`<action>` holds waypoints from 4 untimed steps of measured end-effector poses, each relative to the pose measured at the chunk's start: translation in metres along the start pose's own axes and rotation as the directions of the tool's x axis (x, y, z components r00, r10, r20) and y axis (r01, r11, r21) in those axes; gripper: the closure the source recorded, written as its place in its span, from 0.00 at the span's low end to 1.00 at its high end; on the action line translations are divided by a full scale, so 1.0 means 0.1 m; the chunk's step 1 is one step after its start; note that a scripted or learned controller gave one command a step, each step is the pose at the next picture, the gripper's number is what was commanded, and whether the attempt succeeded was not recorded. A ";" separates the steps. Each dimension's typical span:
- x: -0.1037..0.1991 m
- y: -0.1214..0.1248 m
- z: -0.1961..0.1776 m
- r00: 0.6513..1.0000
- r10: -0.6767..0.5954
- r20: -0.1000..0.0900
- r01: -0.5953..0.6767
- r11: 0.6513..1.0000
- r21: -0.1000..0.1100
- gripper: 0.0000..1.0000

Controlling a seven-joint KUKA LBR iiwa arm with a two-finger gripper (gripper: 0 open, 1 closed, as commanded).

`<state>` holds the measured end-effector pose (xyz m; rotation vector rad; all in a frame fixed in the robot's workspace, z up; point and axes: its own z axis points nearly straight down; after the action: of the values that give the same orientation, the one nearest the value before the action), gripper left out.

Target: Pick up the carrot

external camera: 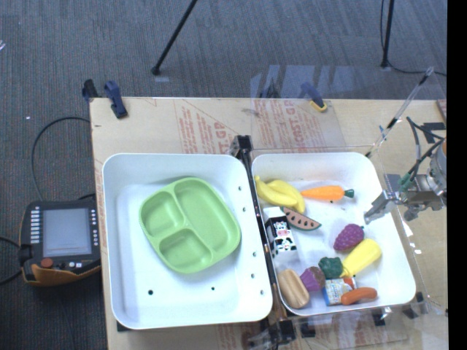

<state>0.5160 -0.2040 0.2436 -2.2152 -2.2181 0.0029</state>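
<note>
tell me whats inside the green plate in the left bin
Nothing visible lies in the green plate; its three compartments look bare. The plate covers the bin floor beneath it, so that part is hidden.

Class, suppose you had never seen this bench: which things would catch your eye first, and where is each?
The green divided plate lies alone in the left bin. The right bin holds a bright jumble of toy food, with the orange carrot near its far edge. The end effector hovers at that bin's right rim.
</note>
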 end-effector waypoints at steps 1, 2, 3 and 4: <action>0.16 1.12 1.60 1.000 -0.011 -0.001 0.011 1.000 0.001 0.00; 0.43 1.30 1.55 1.000 -0.004 0.001 0.004 1.000 -0.005 0.00; 1.23 1.29 1.48 0.966 0.257 -0.001 -0.257 0.966 0.000 0.00; 1.23 1.29 1.39 0.968 0.252 0.001 -0.252 0.968 0.005 1.00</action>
<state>0.6439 -0.0801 0.1045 -2.4763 -1.9171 0.0102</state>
